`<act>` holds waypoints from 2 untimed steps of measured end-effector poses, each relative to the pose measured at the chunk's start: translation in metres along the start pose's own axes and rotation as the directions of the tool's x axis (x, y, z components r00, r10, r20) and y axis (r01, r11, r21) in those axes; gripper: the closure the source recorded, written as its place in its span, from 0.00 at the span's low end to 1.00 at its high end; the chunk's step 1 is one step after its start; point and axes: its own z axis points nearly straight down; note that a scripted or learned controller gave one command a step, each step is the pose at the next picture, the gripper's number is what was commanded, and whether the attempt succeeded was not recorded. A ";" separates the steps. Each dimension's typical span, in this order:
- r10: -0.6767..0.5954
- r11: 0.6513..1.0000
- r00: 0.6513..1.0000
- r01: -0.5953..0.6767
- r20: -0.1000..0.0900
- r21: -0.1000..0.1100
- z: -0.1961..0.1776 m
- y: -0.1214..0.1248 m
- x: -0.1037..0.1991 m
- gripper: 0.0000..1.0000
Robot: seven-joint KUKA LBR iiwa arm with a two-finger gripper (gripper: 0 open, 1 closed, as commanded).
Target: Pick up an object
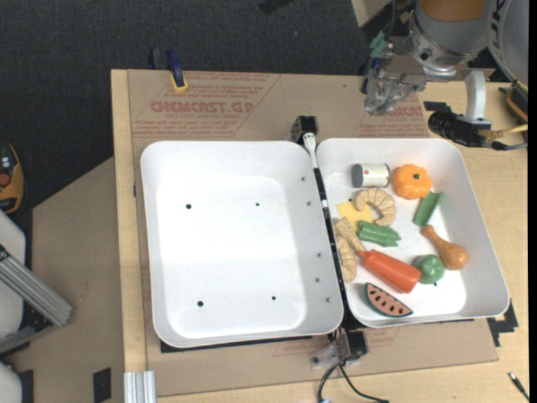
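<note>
Several toys (388,225) well below gripper (384,99)

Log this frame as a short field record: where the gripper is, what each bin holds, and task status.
gripper: above the bench, beyond the far edge of the right bin, nothing seen between its fingers
right bin contents: toy foods, including pumpkin, carrot, watermelon slice, drumstick
left bin: no objects seen
task status: pick not yet done
</note>
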 end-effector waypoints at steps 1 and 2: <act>-0.004 1.000 1.000 0.004 -0.003 0.017 0.023 -0.002 0.057 1.00; -0.006 1.000 1.000 0.006 -0.004 0.008 0.011 -0.001 0.141 1.00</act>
